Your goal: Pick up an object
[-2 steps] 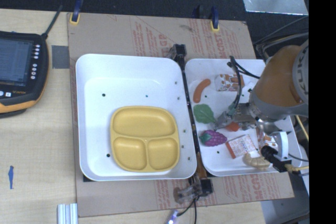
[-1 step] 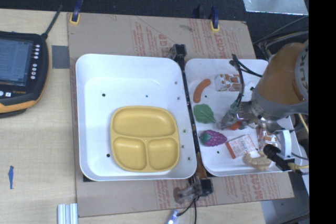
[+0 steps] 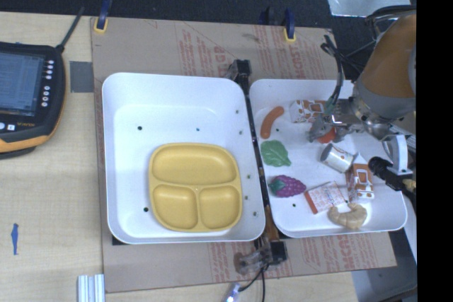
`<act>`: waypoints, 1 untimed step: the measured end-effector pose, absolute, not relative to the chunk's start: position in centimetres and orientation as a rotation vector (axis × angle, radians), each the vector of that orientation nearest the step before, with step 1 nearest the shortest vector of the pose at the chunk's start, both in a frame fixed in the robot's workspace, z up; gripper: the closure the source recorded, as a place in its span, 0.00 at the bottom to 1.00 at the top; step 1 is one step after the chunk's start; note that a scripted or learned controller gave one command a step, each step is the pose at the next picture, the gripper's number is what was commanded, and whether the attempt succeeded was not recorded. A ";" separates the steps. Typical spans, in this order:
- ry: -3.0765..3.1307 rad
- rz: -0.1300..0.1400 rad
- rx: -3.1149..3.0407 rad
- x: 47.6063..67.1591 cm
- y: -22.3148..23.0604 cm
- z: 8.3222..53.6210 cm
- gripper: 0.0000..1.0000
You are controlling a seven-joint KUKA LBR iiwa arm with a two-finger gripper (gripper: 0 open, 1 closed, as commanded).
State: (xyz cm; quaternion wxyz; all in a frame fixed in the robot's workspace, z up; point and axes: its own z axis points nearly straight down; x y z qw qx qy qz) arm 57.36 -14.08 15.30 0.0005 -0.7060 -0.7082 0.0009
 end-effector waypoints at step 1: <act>-2.226 0.004 -2.213 57.7 -6.7 19.2 1.00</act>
